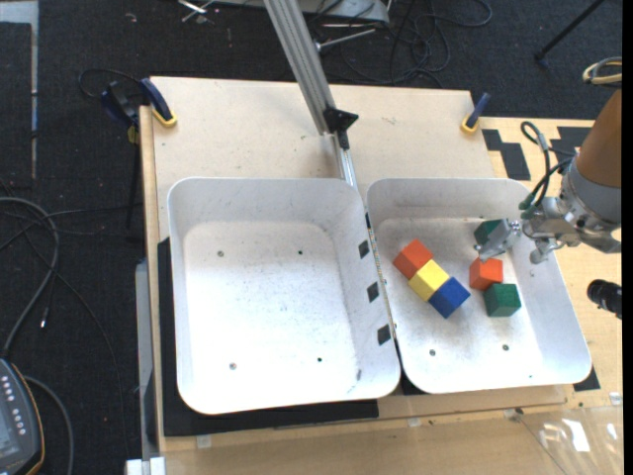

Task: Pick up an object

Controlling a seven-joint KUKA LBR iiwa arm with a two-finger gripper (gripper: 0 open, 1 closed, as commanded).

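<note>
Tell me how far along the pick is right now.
Done: the end effector has reached the right bin. In hand: it sits low beside the orange block and green block, with nothing visibly between its fingers. Left: grasping and lifting a block; the orange-yellow-blue row also lies on the bin floor.

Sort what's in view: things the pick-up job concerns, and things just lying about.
For the job:
- pincer
- orange block
- yellow block
- blue block
- red block
- green block
- right bin

Lying about:
- left bin
- yellow clamps
- metal pole
</note>
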